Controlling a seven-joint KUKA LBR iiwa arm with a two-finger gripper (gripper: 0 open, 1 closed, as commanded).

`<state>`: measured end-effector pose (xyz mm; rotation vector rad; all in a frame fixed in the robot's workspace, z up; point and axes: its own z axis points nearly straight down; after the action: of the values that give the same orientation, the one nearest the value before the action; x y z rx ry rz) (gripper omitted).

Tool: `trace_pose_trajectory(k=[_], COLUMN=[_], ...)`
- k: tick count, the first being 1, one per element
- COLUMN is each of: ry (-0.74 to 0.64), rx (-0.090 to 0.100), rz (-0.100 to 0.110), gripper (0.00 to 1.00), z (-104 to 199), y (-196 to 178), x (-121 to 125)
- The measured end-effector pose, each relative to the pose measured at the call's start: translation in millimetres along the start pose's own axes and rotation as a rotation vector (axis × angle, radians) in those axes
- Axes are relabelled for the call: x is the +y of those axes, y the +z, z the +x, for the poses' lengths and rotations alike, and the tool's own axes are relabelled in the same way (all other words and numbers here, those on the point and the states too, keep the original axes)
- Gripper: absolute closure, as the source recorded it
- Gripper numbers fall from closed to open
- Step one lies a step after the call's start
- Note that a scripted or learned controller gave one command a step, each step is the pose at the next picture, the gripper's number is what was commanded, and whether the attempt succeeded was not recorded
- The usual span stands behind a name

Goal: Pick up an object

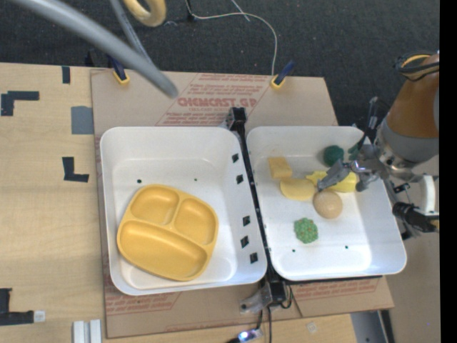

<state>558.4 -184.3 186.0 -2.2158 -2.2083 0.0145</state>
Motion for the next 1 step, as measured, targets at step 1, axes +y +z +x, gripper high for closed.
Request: trace_pose_trajectory(k=[1], ry=[-0.004], rx=[-0.003], rz=[-0.014], gripper=[0.0], z=[0.6], y=[-8.4], x=[3.3])
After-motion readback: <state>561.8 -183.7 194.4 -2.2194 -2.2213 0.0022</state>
